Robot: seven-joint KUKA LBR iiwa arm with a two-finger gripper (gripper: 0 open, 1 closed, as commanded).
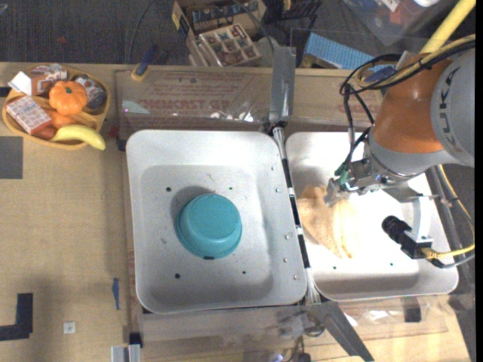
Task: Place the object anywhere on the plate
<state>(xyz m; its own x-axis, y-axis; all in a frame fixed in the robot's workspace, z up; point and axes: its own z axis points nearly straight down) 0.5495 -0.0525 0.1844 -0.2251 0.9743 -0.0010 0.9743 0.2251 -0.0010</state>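
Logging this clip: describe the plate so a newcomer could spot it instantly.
Find the two white bins side by side; take the left bin. The plate sits near its middle, a round teal dish, the only coloured thing there, unlike the pale tan object in the right bin.

two white bins (143, 157), one teal plate (210, 225), one tan object (328, 225)

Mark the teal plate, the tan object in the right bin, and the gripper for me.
teal plate (210, 225), camera view, centre of its top.
tan object (326, 223), camera view, middle of its pale body.
gripper (341, 183), camera view, at its tip above the tan object.
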